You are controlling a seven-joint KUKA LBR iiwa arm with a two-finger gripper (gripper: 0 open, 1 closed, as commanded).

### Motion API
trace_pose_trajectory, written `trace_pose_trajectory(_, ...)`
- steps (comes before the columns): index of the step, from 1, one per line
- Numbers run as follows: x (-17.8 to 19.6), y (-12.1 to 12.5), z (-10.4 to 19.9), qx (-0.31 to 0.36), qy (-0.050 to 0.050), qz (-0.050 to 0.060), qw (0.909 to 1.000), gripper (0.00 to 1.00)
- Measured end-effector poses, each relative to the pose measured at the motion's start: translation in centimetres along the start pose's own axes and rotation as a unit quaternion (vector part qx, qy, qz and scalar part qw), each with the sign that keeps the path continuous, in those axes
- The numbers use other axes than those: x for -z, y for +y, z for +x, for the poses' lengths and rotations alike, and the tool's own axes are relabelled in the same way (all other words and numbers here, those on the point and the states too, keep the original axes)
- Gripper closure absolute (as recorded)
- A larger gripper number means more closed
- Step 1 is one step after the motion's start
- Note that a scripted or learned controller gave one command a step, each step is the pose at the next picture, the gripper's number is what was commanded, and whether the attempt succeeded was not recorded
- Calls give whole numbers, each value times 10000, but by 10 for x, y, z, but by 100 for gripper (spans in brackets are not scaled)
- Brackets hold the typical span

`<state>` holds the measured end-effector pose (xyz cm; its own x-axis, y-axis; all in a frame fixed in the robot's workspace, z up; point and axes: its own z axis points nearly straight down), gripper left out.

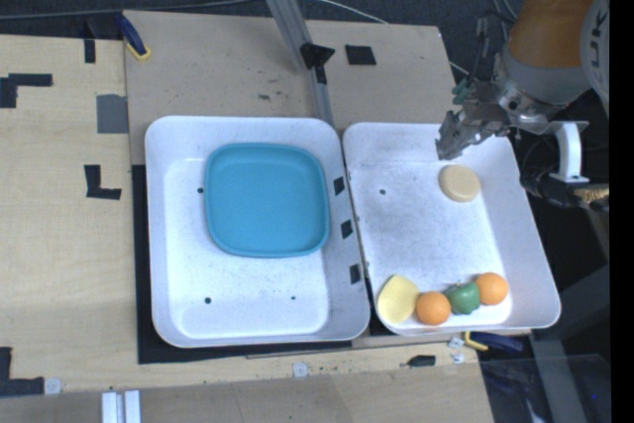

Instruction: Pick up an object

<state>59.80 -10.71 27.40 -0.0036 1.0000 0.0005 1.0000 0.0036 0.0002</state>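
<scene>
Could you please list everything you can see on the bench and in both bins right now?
Bins: two, white, side by side on the bench.
Plate: one, blue, in the left bin.
Round piece: one, beige, far part of the right bin.
Yellow piece: one, near edge of the right bin.
Orange balls: two, near edge of the right bin.
Green piece: one, between the orange balls.
Arm: one, grey with orange band, from the right.
Hand: one, dark, over the right bin's far edge, beside the round piece.

I see a square plate [265,198] lying in the left bin [168,243]. In the right bin [525,243], a round disc [460,183] sits near the far edge, the gripper [448,146] just behind it; four pieces of toy food [441,300] line the near edge.
</scene>
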Motion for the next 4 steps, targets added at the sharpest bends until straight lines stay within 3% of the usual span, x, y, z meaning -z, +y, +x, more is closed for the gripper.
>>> trace_pose_trajectory(4,-33,-26,198,8,2,5,10000,100)
